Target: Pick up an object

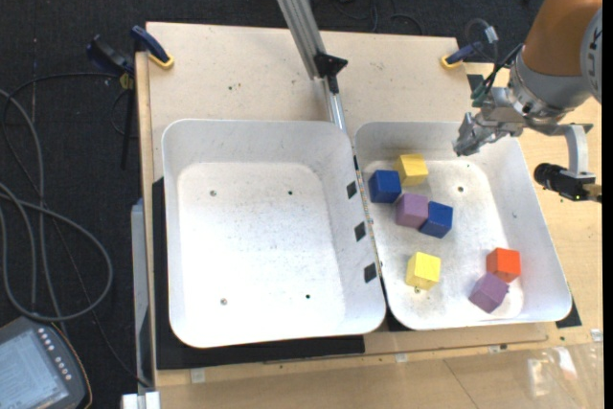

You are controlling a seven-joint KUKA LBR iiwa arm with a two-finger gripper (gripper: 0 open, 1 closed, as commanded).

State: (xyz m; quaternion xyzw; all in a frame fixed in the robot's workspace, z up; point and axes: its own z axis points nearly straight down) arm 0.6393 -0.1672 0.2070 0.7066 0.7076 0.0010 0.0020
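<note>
1. Step in hand, by my read: approach, nothing picked yet. The hand (468, 141) hangs over the far rim of the right bin (536, 206), w/ no block between its tips. Open or clenched: can't tell, too small and dark from this angle.
2. Targets all sit in the right bin: yellow block (414, 169) and blue block (384, 185) nearest the hand, touching or nearly so; purple block (413, 209) pressed against a 2nd blue block (438, 218); a 2nd yellow block (423, 268) alone mid-bin; orange block (503, 261) just beside a 2nd purple block (488, 291) at the near right.
3. Next move prob. calls for picking a lone block, e.g. the mid-bin yellow, coming straight down w/ tips astride two flat faces. Clustered ones leave little room for the tips.
4. Materials: blocks look like small hard cubes, matte, flat-sided, crisp edges. Bins are shallow white trays, rounded corners, speckled floors. Left bin (259, 225) same make. Bench (249, 72) pale, smooth board.
</note>
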